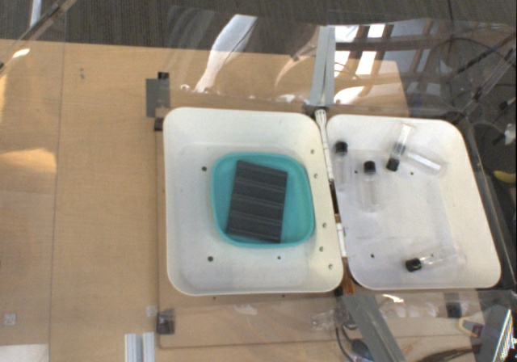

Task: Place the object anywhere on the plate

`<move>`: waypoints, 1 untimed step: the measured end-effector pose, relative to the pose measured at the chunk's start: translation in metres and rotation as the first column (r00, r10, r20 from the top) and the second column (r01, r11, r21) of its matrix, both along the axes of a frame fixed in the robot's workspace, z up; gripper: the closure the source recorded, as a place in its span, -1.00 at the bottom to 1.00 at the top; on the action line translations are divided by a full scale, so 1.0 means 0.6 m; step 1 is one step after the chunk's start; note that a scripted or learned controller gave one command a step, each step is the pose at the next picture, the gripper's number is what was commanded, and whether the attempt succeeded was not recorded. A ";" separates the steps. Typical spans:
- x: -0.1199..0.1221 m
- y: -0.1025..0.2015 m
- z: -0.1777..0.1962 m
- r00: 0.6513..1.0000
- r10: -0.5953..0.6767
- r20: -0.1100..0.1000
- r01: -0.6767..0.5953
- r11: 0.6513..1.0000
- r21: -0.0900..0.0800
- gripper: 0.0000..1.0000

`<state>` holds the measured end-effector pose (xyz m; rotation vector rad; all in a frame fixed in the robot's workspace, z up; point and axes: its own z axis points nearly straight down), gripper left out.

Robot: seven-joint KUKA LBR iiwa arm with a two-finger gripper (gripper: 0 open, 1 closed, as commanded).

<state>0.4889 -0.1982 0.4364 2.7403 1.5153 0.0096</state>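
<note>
Hand: can't tell whether it's spread or pinched, so no call on the grip. Working outward from the side the arm reaches in from.

Nearest that side is the right bin (482,259). Four small clear vials with black caps lie loose in it: one (428,262) near the front, one (399,150) and one (369,181) further back, and one (340,152) close to the wall shared with the next bin.

Beyond that is the left bin (184,271). The teal plate (219,191) sits mid-bin. The dark ribbed block (258,201) lies flat on it, well inside the rim and roughly centred, long side running front to back.

My read is that the block is the task's thing and it's already on the plate, so the placement looks done.

Handling, judged by looks:
- Stiff slab, probably light, with a matte ribbed top, so it shouldn't be slippery or fragile.
- If it needs regrasping, pinch across the narrow width on the two long edges, mid-length. It sits low, so come straight down and watch the plate rim.
- The vials are the opposite case: smooth and round, likely to roll.

The wooden desk (81,191) around the bins carries nothing relevant.
</note>
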 end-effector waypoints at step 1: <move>0.000 0.004 0.000 0.992 -0.126 0.000 0.126 0.992 0.002 -1.00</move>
